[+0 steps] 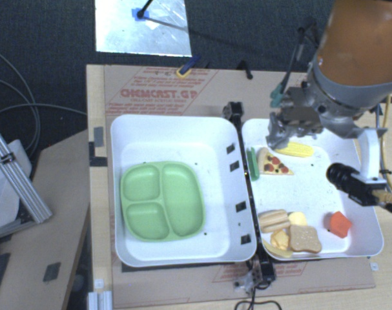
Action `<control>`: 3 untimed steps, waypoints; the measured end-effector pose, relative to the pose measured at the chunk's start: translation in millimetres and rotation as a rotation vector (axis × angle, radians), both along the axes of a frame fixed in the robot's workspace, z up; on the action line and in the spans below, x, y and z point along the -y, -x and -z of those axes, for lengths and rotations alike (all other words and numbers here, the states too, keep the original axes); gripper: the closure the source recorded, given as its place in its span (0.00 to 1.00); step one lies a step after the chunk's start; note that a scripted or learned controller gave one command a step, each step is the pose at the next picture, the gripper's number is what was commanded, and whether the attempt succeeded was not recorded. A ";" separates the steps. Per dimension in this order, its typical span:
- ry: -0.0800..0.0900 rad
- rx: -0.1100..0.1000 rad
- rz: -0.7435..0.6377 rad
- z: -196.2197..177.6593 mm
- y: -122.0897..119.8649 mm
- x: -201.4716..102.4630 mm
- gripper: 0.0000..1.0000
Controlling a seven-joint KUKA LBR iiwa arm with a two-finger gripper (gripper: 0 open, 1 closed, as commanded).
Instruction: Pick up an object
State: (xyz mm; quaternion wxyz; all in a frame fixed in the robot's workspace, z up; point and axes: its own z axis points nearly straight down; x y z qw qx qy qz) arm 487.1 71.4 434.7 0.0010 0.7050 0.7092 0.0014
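Tool point(278, 136) hangs in the upper part of the right bin point(370, 237), just above the corn cob point(296, 150) and pizza slice point(273, 163). We judge this the approach; next comes a descent onto one. How far our fingers are open we cannot tell.

The cardboard sheet point(158, 89) under the bins bears red lettering reading "CHEMCAST GP".
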 end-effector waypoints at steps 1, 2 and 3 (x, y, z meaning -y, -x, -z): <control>0.000 -0.002 0.000 17.1 -10.3 -39.6 1.00; 0.002 -0.006 0.006 82.7 -49.1 -37.7 1.00; -0.002 0.007 0.007 -6.6 1.7 -6.1 1.00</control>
